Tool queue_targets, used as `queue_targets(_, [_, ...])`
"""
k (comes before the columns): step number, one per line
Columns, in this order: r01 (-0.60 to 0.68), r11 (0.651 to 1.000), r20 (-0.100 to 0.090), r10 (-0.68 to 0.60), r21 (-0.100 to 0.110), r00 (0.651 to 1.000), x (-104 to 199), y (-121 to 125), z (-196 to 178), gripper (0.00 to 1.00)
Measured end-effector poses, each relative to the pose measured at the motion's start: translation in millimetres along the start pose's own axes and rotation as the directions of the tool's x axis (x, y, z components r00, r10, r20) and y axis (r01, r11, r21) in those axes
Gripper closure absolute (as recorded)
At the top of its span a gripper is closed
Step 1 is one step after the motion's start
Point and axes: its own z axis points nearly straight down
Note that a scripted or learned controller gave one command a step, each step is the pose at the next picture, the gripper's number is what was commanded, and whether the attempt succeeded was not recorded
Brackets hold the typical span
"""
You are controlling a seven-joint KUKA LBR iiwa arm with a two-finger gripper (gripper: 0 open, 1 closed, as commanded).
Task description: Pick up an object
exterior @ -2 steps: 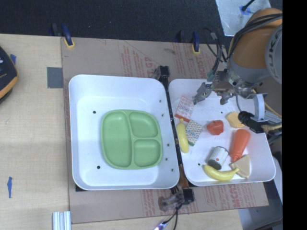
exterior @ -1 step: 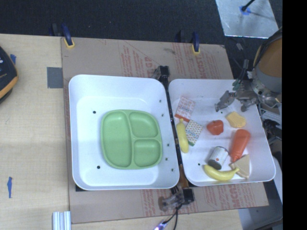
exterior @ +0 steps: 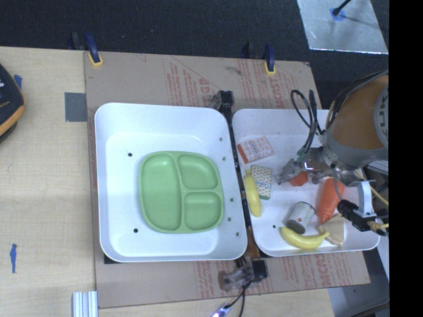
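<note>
Currently, the tool (exterior: 299,170) is seen low in the right bin (exterior: 277,121), beside a carrot (exterior: 327,200); its spread cannot be told. Two bananas (exterior: 252,193), a can (exterior: 301,215) are listed there; a green tray (exterior: 180,191) occupies the left bin (exterior: 112,177).

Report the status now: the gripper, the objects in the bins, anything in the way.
Gripper low in right bin, fingers unclear. Carrot, metal can, two bananas close by, none held. Green tray alone in left bin.
</note>
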Motion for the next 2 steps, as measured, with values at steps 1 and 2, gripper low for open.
queue_targets(1, [-0.001, 1.000, 0.001, 0.001, -0.004, 1.000, -57.3, 29.6, -59.1, 0.00])
queue_targets(2, [0.003, 1.000, -0.001, -0.003, 0.000, 1.000, 9.0, 42.8, 5.9, 0.00])
